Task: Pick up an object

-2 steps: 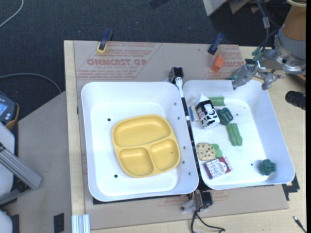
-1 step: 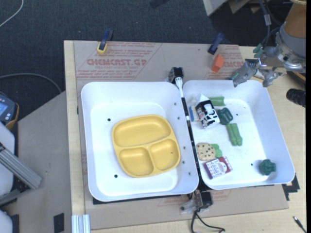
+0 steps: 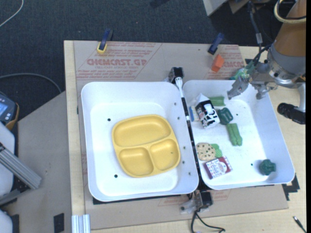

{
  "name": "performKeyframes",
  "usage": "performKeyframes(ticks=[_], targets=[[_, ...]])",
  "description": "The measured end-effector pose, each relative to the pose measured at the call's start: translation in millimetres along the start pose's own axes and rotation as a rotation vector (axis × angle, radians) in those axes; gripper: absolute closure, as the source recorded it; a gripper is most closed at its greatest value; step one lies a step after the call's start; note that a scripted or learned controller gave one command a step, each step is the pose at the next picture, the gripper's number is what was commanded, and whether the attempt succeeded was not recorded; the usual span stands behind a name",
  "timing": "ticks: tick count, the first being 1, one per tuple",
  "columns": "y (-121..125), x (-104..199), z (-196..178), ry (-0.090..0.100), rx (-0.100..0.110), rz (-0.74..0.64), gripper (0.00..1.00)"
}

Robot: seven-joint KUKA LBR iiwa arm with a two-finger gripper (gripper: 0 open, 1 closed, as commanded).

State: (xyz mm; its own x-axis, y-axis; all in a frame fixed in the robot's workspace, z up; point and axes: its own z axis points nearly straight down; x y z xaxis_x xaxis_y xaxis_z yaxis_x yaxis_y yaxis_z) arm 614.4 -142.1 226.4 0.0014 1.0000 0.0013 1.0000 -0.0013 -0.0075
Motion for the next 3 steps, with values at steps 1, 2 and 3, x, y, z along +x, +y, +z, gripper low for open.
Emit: performKeyframes(ticks=[1,2,3], targets=[[-2.3,1.9,43.3,0.000,0.000,-0.001,0.00],[0.1,11.3,91.2,0.000,-0.005,-0.001,0.00],[7.0,9.9,98.8,-0.006,-0.032,-0.002,0.00]])
